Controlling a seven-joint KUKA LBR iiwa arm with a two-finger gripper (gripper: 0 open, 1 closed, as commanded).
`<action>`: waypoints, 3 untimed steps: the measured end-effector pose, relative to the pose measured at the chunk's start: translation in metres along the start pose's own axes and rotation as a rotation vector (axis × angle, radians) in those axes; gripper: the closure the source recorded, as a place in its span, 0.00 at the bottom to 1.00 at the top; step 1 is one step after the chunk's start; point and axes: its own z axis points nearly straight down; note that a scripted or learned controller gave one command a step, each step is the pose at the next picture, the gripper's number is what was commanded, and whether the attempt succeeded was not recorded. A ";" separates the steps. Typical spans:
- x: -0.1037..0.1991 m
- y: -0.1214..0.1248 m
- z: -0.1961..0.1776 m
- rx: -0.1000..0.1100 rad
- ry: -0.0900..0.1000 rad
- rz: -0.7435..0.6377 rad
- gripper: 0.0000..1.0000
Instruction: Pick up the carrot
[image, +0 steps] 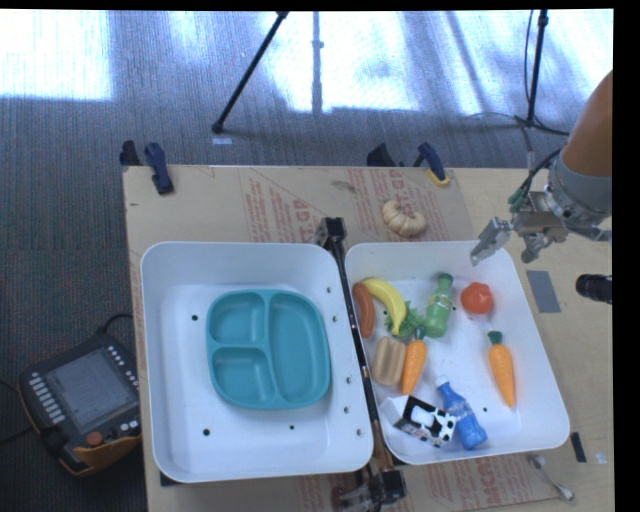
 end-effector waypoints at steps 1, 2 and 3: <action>-0.001 -0.084 0.078 0.003 0.002 0.035 0.00; 0.001 -0.115 0.132 -0.025 -0.009 -0.154 0.00; 0.001 -0.114 0.121 -0.027 -0.009 -0.150 1.00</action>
